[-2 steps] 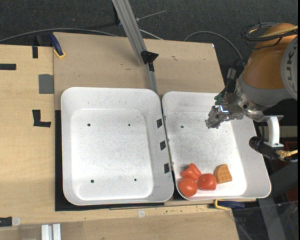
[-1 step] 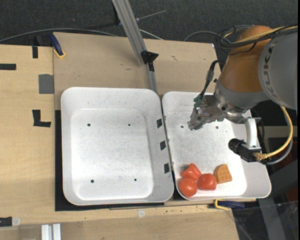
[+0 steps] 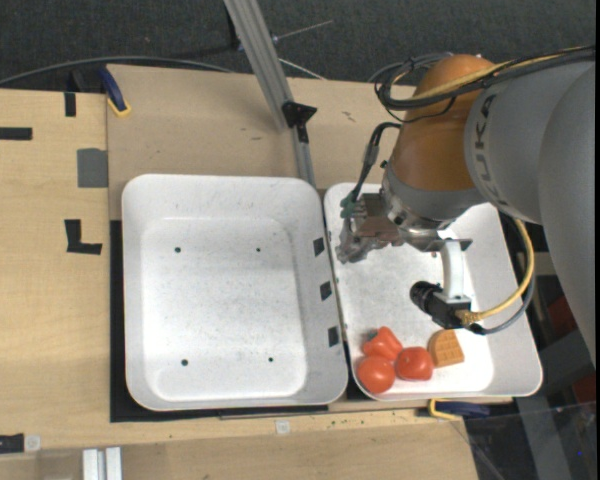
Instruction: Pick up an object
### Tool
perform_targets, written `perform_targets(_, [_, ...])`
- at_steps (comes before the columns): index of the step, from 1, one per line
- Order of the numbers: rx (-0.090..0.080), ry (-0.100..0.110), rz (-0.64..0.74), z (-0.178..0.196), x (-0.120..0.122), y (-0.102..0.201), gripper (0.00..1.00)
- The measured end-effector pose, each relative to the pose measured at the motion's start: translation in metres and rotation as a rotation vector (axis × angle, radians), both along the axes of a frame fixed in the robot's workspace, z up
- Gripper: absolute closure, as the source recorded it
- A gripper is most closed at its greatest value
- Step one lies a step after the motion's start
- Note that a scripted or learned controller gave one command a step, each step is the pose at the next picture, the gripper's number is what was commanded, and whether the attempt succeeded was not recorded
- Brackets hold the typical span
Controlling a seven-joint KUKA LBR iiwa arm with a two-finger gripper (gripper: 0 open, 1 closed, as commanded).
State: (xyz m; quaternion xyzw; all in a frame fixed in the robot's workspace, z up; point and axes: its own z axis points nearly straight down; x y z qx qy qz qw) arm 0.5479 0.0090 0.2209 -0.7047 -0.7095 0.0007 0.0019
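Desk: pale wooden desk (image 3: 40,268) seen from above at a slant, black tape marks on its left part, one grey square patch near them, a blue-and-yellow clamp at the upper left corner of the raised board.
Left bin: shallow white plastic bin with rounded corners (image 3: 140,268), speckled floor, four small dark dots on the floor.
Right bin: second shallow white plastic bin (image 3: 515,368), touching the left bin along the middle edge, upper part hidden under the arm.
Objects: small cluster in the near corner of the right bin, three red rounded toy pieces (image 3: 392,358) touching each other, one tan-orange block-shaped piece (image 3: 446,348) just beside them on the right.
Arm: grey KUKA arm with orange band (image 3: 445,128) coming in from the right, wrist over the upper half of the right bin, yellow and black cables looping around it.
Tool: dark metal two-finger tool (image 3: 352,236) low over the upper left part of the right bin, near the shared bin edge, well apart from the object cluster.
Tool state: cannot tell how it is set, too dark and small; nothing seen in it.
Other: grey metal pole (image 3: 265,58) slanting from the top down to the bins' far edge, black clip on it.
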Motion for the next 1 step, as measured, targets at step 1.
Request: perform_targets(1, [0.0,-0.003,0.0,0.0118,0.0064,0.0501,1.0])
